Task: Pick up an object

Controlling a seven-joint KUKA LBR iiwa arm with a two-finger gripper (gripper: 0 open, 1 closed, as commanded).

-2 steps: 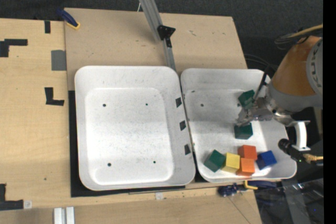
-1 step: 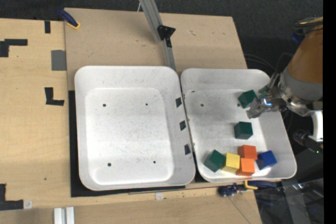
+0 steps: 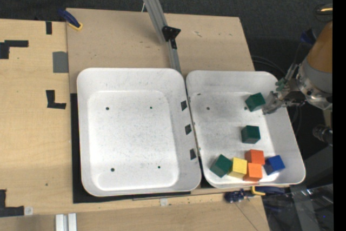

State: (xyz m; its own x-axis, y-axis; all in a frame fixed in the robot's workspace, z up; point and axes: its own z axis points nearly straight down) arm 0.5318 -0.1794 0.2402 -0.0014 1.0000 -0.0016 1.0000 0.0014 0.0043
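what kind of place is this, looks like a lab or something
Most likely a robotics lab set up for pick-up trials: two white bins side by side on a plywood bench, a few coloured blocks in the right bin, and a robot hand reaching in beside a green block.

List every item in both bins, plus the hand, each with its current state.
Hand: low at right bin's edge, beside the upper green block.
Upper green block: tilted, next to hand.
Middle green block: resting alone.
Lower green block: touching yellow block.
Orange blocks: clustered together.
Blue block: by rim.
Left bin: level.
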